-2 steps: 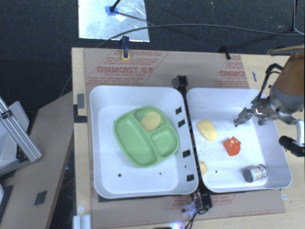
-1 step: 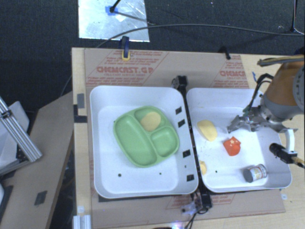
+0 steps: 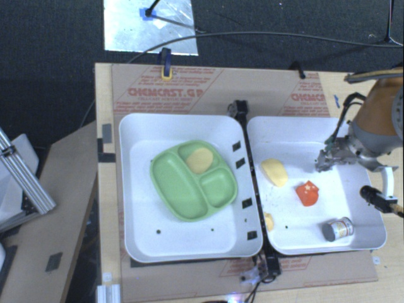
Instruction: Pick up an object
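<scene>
jaws (image 3: 323, 163): grip state cannot tell | over right bin (image 3: 297, 131) far edge | red object (image 3: 307, 194) near, apart

Left bin (image 3: 136, 188) holds a divided tray (image 3: 183, 191) bearing a round item (image 3: 201, 160); right bin (image 3: 297, 137) holds a lump (image 3: 274, 172) at left, a block (image 3: 307, 194) centre, a can (image 3: 338, 229) front right, gripper (image 3: 324, 163) above the bin's right half
</scene>
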Controlling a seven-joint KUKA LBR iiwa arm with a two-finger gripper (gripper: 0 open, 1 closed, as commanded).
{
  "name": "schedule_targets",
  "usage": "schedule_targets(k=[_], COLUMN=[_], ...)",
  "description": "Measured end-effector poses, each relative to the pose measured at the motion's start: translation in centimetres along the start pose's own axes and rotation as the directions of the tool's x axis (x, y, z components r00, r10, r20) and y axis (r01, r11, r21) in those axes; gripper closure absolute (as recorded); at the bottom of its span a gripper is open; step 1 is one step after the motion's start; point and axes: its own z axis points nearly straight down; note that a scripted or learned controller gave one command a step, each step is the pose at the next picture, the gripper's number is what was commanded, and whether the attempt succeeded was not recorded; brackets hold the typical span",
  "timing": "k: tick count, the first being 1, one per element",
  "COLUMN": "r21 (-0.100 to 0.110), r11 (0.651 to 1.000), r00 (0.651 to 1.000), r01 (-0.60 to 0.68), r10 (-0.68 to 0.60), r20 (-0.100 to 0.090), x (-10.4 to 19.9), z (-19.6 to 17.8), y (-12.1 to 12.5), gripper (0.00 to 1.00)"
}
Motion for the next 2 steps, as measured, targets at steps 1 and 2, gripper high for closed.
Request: schedule_targets(k=[1,2], r21=[-0.003,-0.003], r11=[1.0,1.0], r00=[1.0,1.0], r01=[0.004,0.005], r10=[-0.004,-0.005], r20=[0.0,0.001], x=[0.2,0.2], z=[-6.3,-11.8], y=[0.7,1.0], gripper=[1.0,1.0])
